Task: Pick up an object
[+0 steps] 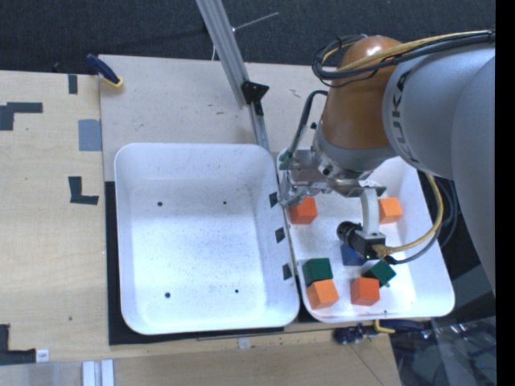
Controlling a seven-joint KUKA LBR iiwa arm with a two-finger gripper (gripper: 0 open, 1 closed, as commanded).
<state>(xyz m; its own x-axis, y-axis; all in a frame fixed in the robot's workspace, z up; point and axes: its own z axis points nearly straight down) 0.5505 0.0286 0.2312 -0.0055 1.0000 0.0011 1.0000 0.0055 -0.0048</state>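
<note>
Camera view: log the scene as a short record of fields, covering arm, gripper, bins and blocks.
arm: grey, orange band, reaching in from the right over the right bin
gripper: low in the right bin, just above an orange block
left bin: white, beside the right bin
blocks: all in the right bin; four orange, two green, one blue partly hidden

A robotics lab. A grey arm (434,95) works over two white bins (193,240) on a wooden bench (48,215) (tape marks dot it).
</note>
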